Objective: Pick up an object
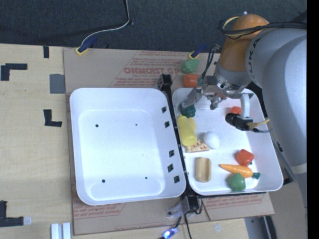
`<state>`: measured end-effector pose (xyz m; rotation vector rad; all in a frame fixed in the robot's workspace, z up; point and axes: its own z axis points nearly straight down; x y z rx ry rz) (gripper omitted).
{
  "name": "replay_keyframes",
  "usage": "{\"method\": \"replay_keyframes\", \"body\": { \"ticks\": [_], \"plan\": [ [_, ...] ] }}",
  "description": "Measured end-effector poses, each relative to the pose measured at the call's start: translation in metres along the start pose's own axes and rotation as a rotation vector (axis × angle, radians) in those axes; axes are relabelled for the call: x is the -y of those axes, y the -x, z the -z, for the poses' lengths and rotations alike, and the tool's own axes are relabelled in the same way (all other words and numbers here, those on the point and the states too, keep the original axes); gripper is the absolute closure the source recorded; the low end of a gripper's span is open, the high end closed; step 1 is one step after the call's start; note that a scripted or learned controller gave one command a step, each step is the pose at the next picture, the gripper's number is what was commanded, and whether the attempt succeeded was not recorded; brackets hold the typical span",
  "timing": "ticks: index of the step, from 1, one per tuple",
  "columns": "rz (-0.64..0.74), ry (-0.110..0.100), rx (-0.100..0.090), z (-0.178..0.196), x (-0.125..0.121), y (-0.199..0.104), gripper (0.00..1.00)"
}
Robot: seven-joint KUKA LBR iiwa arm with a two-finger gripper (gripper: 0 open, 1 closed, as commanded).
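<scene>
Jaws [202, 101] hover over the right bin [269, 153], perhaps touching a dark green piece [188, 110].

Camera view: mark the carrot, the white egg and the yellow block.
carrot [236, 169], camera view, middle of its orange body.
white egg [212, 140], camera view, centre of its top.
yellow block [187, 130], camera view, middle of its upper face.

Two shallow white plastic bins, the left one [119, 143] and the right one [264, 178], look smooth with a faint sheen. They lie on a matt brown cardboard sheet [144, 71] over the pale wood-grain table [30, 153]. The grey arm casing [286, 78] looks smooth and slightly glossy.
</scene>
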<state>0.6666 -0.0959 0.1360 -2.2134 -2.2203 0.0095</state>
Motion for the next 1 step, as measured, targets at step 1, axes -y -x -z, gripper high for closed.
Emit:
{"method": "replay_keyframes", "body": {
  "ticks": [1],
  "plan": [
    [0.007, 0.012, -0.003, 0.0513, 0.0044, -0.0833, 0.00]
  ]
}}
